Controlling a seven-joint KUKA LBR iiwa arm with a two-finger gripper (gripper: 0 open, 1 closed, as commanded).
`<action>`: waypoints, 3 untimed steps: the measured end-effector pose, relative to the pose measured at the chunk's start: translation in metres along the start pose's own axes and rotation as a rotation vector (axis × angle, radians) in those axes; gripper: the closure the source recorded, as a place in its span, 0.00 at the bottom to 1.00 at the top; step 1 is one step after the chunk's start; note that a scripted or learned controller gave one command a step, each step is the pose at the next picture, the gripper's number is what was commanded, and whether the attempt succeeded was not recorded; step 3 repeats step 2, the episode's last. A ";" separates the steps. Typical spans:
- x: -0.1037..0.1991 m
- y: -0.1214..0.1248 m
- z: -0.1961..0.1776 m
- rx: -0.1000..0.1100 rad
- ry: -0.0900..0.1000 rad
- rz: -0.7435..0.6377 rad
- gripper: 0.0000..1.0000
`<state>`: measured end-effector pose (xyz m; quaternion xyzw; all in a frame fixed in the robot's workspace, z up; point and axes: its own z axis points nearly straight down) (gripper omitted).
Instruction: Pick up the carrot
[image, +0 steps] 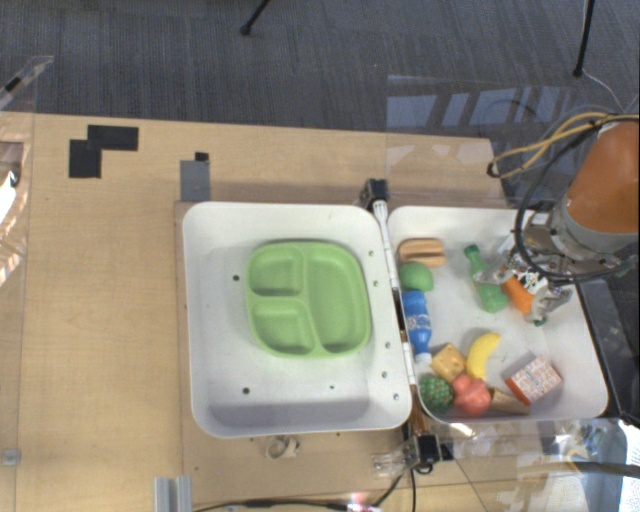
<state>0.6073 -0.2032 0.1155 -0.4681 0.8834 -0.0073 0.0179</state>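
Carrot (517, 293) in right bin (590, 370), near its top right part, just by green bottle (486, 281). Gripper (527, 287) right over it, fingers on each side, looks clamped on carrot. Banana (483, 353), box (532, 379), tomato (472, 396) lower down. Green tray (305, 299) in left bin (215, 250).

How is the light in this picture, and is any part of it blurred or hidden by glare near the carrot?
Camera view: light is even and soft, with a faint shadow inside the left bin below the green tray. Pale reflections streak the clear panels at top right and along the bottom edge. The carrot is small and slightly soft beside the end effector, so their contact is unclear.
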 end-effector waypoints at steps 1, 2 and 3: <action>-0.003 -0.003 -0.014 0.011 -0.008 0.004 1.00; -0.003 -0.003 -0.013 0.010 -0.008 0.003 0.00; -0.003 -0.003 -0.013 0.010 -0.008 0.003 0.00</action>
